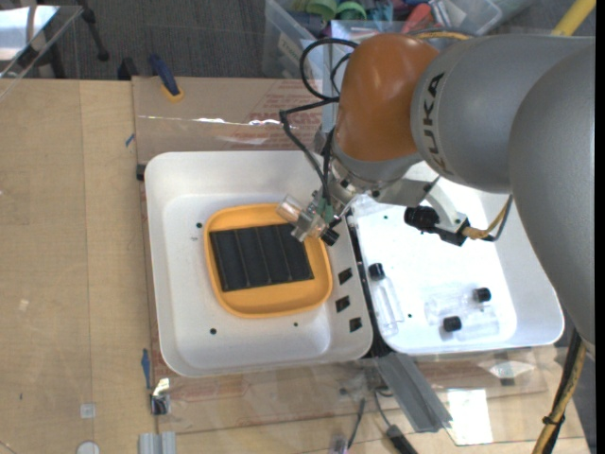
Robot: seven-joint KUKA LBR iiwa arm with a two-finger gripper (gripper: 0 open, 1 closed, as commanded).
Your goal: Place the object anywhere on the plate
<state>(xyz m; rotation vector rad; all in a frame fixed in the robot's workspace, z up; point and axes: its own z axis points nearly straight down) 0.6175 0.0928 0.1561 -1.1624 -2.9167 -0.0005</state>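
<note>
A: Wooden surface (57, 253) underfoot, a sheet of cardboard (227, 112) taped across it, and two shallow white bins side by side. Up at the back sits a clear tub of bright toys (378, 3).

B: And the left bin (180, 329) carries the plate (227, 301), orange rim, dark ribbed centre.

A: Right. The arm (473, 102) reaches in from the right, and the pincer (312, 220) hangs over the plate's upper right corner, just at the rim.

B: Holding anything?

A: There's something small and pale with a green touch at the tip, possibly the object (307, 223), but whether it's truly clamped, I can't tell. Blurred, too small. Jaw width, same story, I cannot tell.

B: So the risk?

A: It sits right on the edge. Release here and the object could tip off the raised rim into the bin. Loose cables (302, 130) by the wrist could also snag.

B: Right bin (529, 329)?

A: A few clear pieces with black caps (463, 310), well apart from the action.
</note>
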